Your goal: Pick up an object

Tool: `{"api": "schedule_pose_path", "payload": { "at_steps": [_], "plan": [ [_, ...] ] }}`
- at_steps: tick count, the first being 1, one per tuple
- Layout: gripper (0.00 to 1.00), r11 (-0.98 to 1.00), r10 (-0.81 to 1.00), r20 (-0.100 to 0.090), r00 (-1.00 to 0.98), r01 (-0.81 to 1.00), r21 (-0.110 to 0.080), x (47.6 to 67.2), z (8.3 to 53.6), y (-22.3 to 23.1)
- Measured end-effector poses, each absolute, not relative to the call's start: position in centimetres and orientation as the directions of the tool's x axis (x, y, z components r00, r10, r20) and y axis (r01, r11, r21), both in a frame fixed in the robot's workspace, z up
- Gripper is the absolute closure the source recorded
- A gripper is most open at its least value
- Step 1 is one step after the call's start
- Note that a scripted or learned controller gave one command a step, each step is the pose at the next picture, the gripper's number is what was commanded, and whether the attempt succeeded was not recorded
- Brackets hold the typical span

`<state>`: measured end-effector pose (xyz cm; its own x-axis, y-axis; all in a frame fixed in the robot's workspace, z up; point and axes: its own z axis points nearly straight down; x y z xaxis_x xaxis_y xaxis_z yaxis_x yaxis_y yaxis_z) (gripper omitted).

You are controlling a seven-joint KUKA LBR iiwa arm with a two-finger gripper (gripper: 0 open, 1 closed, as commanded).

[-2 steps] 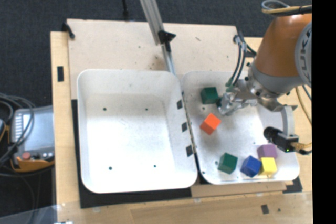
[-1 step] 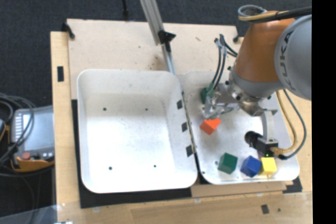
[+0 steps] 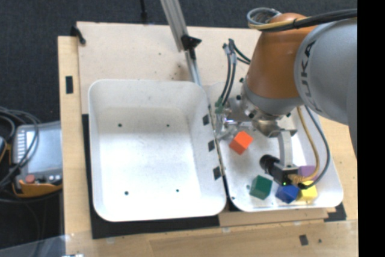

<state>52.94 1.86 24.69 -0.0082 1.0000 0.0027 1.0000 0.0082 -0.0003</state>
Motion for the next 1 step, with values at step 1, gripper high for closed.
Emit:
{"api": "schedule_pose_path", "payload": {
  "at_steps": [1],
  "plan": [
    [1.00,0.009,1.000,0.003,-0.009,1.000,-0.003,51.94,24.67,8.04]
  ]
}}
